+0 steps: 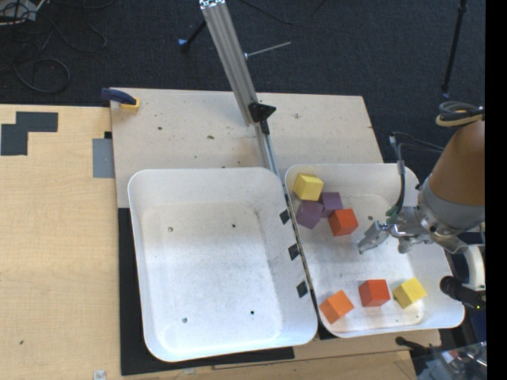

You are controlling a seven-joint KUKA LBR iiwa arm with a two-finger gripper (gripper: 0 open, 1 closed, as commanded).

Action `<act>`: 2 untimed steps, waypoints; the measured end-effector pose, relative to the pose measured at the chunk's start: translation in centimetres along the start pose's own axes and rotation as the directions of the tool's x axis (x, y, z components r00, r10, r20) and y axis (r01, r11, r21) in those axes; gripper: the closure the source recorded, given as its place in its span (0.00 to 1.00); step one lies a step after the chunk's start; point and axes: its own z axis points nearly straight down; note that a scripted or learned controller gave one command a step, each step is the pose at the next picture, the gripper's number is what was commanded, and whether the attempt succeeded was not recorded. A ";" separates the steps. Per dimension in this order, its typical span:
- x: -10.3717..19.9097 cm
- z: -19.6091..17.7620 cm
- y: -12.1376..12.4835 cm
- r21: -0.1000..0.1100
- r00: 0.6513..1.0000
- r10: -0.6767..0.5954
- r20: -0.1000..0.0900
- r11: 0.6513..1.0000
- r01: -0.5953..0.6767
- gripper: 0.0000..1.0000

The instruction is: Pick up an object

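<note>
The right bin (360, 169) holds several small cubes. At its back left a yellow cube (308, 187), two purple cubes (310, 213) (332, 202) and a red-orange cube (343, 222) crowd together. Along its front edge lie an orange cube (337, 305), a red cube (374, 293) and a yellow cube (409, 293). My gripper (388, 242) hangs over the bin's middle right, to the right of the red-orange cube and above the front row. Its fingers stand open with only the white bin floor between them.
The left bin (206, 267) sits beside the right one, joined by black clips (292, 251). A slanted aluminium post (234, 58) rises behind the bins. A blue and yellow clamp (120, 98) lies at the bench's back left corner.
</note>
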 end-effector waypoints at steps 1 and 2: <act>-0.3 4.5 -0.4 0.000 1.000 0.001 -0.001 1.000 -0.001 0.00; -0.4 3.2 -0.3 -0.004 1.000 0.009 0.001 1.000 -0.009 1.00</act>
